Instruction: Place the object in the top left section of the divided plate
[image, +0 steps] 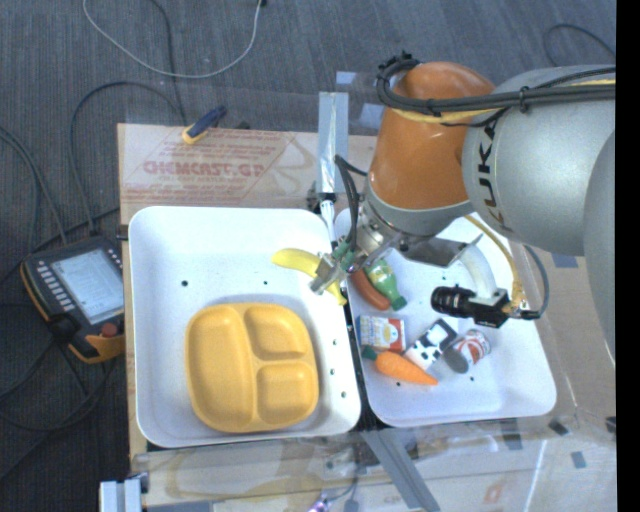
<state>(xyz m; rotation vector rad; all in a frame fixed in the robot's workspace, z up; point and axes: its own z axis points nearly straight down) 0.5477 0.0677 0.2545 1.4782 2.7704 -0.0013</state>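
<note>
I see the curved yellow plastic banana (297, 262) lying in the left white bin (160, 300), its right end touching the gripper (331, 272) fingertips. Whether those fingers clamp it, I cannot tell (too blurred). The yellow divided plate (253, 366) sits below-left of them.

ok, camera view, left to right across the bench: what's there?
Teach pendant → yellow divided plate in the left bin → banana → gripper → juice carton → orange carrot → can in the right bin.
</note>
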